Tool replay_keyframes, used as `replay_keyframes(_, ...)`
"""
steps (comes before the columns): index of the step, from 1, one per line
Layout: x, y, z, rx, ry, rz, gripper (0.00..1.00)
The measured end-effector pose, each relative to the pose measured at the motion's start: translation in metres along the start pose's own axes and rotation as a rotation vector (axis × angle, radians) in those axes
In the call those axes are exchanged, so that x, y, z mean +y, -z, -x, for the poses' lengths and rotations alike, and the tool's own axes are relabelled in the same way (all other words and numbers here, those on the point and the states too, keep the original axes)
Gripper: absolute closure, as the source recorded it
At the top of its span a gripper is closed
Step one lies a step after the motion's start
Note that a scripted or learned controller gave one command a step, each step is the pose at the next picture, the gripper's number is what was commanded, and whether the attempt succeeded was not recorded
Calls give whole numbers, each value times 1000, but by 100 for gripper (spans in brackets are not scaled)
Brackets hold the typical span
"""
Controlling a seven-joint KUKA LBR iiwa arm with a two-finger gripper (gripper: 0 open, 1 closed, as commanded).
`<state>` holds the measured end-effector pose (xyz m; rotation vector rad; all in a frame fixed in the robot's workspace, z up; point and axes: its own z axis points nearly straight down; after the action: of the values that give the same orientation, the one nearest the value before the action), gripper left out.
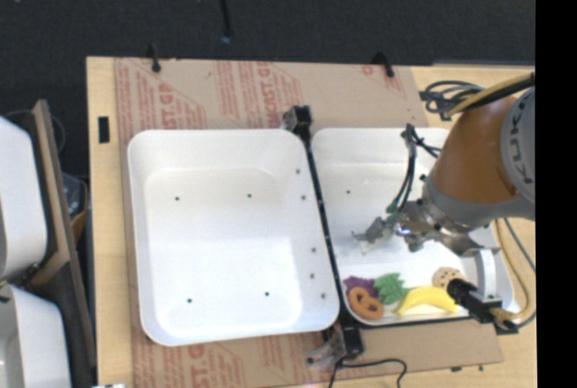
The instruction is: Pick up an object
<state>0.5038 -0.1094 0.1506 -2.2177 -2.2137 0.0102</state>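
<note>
Seen from above at a slant: two shallow white bins side by side on the cardboard-topped desk, split by a dark divider rail. Left bin offering wide open floor. Right bin crowded at its near edge, where small objects sit bunched against the front wall. Among them, a yellow banana, long axis roughly parallel to that front wall, tips pointing left and right, slightly curved. Just beside it to the left, a green leafy piece, a purple piece and an orange pretzel-like ring; a brown cookie-like disc just above the banana's right end. Grey arm with orange band reaching in from the right, above the right bin's middle. Pincer pointing left, nothing visible between its fingers; opening impossible to tell. Banana lying nearer the front wall than the pincer, off to its right, apart from it.
</note>
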Motion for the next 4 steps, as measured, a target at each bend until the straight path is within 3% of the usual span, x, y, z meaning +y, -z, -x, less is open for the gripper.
replay_keyframes(1,34,-52,-3,-1,2,8,0)
replay_keyframes(2,51,56,-32,-1,5,21,0)
replay_keyframes(3,22,49,27,-3,-4,11,0)
replay_keyframes(4,48,-26,35,-1,1,5,0)
